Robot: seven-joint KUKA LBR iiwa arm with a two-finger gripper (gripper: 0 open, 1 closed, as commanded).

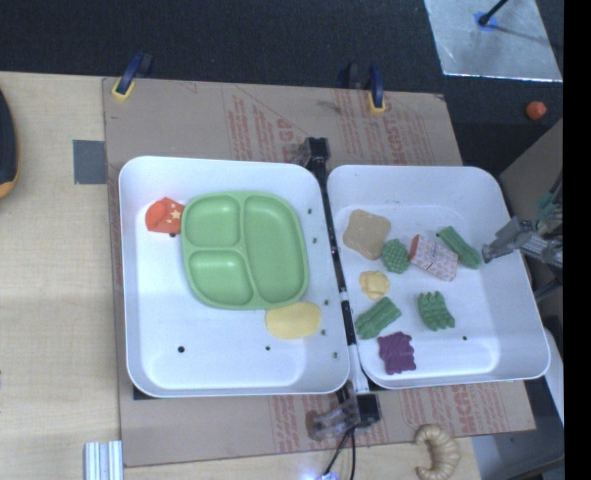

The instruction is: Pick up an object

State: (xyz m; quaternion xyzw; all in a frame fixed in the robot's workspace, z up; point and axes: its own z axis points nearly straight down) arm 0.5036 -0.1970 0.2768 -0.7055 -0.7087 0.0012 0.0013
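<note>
Cardboard-covered bench carries two white bins (135, 268). Metal two-finger gripper (489, 253) sits at the right bin's right edge, fingers spread, grasping nothing. Nearest candidate: long green ridged toy piece (458, 246), near the fingertips, just beside the red-and-white block (435, 257). Advice: straddle the green piece across its narrow width, avoiding the block and the bin wall.

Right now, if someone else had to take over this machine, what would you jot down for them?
Gripper: at the right bin's right edge, holding nothing visible.
Right bin: tan piece, several green pieces, purple piece, small yellow piece, red-and-white piece.
Left bin: green divided plate, red piece, yellow piece.
Done: nothing picked yet.
Left: grasp and lift one object.
</note>
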